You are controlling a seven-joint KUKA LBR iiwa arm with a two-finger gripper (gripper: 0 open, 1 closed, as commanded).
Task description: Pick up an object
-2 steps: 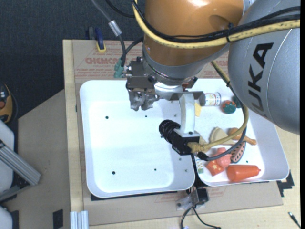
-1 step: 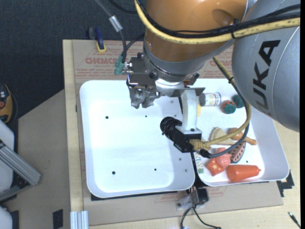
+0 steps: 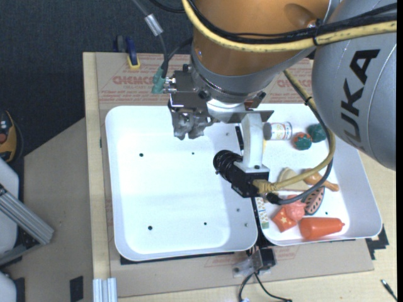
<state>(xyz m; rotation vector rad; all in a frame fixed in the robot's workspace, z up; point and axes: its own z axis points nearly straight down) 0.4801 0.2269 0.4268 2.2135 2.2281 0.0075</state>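
With the end effector (image 3: 187, 126) hanging over the far edge of the left bin (image 3: 126, 168), finger state indeterminate and nothing visibly held, the objects, including the orange carrot (image 3: 321, 227), lie right of it, unpicked.

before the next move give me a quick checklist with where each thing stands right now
1. Gripper over a bin: ok, it hangs above the left bin, near its back edge.
2. Something to pick under it: not ok, the things lie in the right bin.
3. Targets in sight: ok, orange carrot, red star piece, small bottle, teal lump.
4. Jaws open: cannot tell.
5. Anything held: cannot tell.
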